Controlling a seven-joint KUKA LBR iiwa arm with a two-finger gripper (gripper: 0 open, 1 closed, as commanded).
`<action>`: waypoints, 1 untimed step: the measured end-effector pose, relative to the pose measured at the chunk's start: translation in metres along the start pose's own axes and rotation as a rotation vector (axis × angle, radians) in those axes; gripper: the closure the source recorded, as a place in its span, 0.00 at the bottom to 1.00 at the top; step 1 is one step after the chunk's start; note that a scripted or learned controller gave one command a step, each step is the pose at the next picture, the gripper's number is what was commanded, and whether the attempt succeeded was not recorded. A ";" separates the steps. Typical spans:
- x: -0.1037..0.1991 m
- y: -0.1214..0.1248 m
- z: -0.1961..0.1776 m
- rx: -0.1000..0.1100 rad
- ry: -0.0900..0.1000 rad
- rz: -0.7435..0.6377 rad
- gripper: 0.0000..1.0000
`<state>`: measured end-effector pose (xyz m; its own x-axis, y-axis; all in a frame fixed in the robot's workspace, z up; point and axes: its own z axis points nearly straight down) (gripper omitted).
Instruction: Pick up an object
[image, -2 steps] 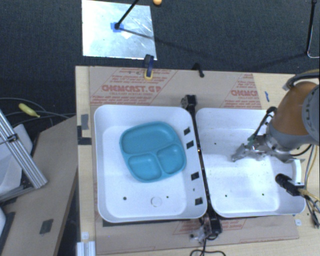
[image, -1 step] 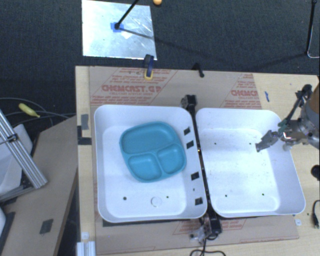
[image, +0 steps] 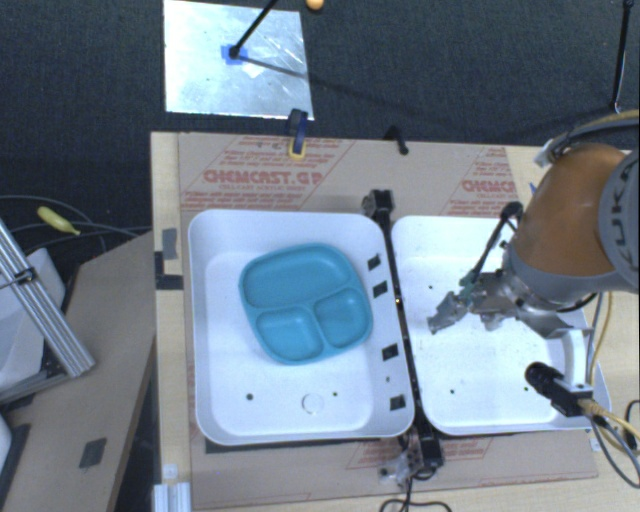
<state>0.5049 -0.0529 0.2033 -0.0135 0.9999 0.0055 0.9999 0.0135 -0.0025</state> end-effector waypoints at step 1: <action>-0.007 0.001 -0.013 -0.007 -0.006 0.009 1.00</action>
<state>0.5064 -0.0600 0.2163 -0.0043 1.0000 0.0000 1.0000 0.0043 0.0040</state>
